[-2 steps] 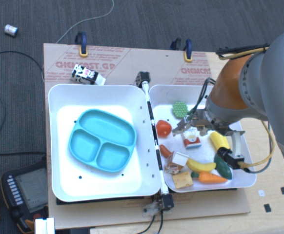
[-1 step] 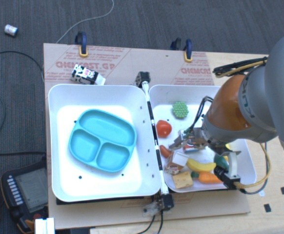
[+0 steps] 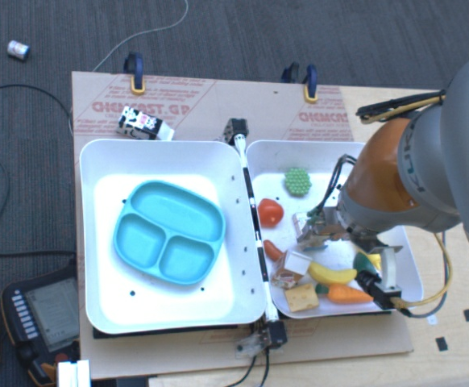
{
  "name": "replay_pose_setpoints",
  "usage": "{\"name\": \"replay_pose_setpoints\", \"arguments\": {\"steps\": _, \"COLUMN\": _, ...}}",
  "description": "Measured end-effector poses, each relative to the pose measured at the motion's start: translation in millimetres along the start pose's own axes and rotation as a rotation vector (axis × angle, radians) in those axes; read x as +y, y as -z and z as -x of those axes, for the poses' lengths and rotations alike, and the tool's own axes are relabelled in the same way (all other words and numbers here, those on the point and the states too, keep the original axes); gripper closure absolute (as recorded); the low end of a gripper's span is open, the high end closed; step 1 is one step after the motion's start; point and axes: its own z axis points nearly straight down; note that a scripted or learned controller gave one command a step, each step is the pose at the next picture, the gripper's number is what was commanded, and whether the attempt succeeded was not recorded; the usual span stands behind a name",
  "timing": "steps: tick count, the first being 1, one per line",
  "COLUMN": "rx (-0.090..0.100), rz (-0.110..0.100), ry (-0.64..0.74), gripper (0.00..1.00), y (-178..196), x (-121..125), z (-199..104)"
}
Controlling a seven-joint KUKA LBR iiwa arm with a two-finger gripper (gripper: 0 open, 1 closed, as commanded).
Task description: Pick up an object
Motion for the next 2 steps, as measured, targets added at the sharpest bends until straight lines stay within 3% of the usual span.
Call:
{"name": "replay_pose_setpoints", "arguments": {"steps": 1, "rx": 0.000, "rz": 0.000, "ry": 0.000, "gripper": 0.00, "y": 0, "x": 0, "z": 0}}
{"name": "replay_pose_setpoints", "arguments": {"steps": 2, "rx": -0.002, "rz": 0.001, "ry": -0.001, "gripper": 1.00, "y": 10, "x": 1, "z": 1}}
